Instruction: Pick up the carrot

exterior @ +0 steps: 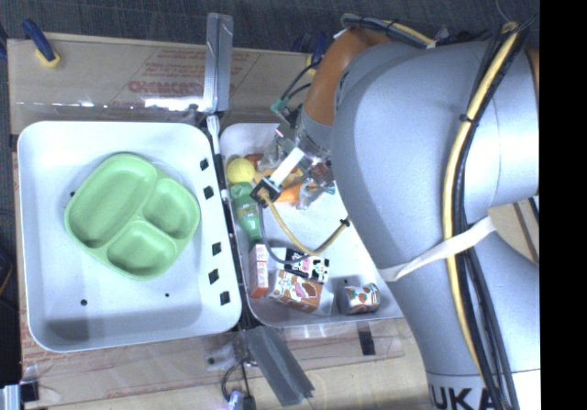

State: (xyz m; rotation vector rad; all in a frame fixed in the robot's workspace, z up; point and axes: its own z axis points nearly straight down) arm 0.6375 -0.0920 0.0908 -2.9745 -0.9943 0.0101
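My gripper (286, 181): low in the right bin (367, 263); open or closed, I cannot tell.
Carrot (288, 194): orange, right under my gripper, beside a yellow fruit (240, 170).
Left bin (46, 216): green plate (133, 214).

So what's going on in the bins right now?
The arm is reaching into the right bin, its gripper down among the clutter at the far end, right by the carrot. A grasp can't be confirmed. The left bin holds a green divided plate.
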